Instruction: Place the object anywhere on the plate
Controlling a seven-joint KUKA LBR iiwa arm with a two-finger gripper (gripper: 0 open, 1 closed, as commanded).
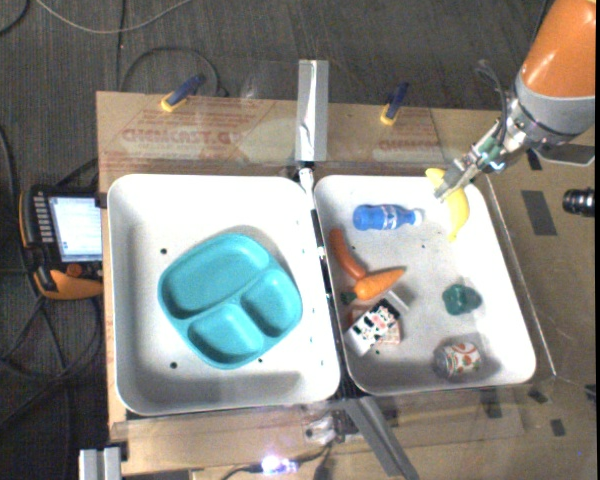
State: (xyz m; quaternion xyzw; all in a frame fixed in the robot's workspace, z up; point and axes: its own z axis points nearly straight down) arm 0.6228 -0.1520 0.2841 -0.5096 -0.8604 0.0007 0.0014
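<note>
From above, a brown worktop (230, 133) on dark carpet (40, 78) carries two white bins. The left bin (130, 268) holds a teal plate (230, 298). The hand (458, 180) hangs over the right bin (510, 288), beside a yellow banana (458, 211); whether it grips, I cannot tell.

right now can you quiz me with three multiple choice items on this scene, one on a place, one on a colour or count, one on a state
1. Where is the plate?
A. left bin
B. right bin
C. on the floor

2. What colour is the bottle?
A. red
B. blue
C. green

3. How does the bottle rest?
A. upright
B. on its side
C. on the plate

Answers:
1 A, the teal plate sits in the left bin.
2 B, its body is blue with a white cap.
3 B, it lies lengthwise on the floor of the right bin.
</note>
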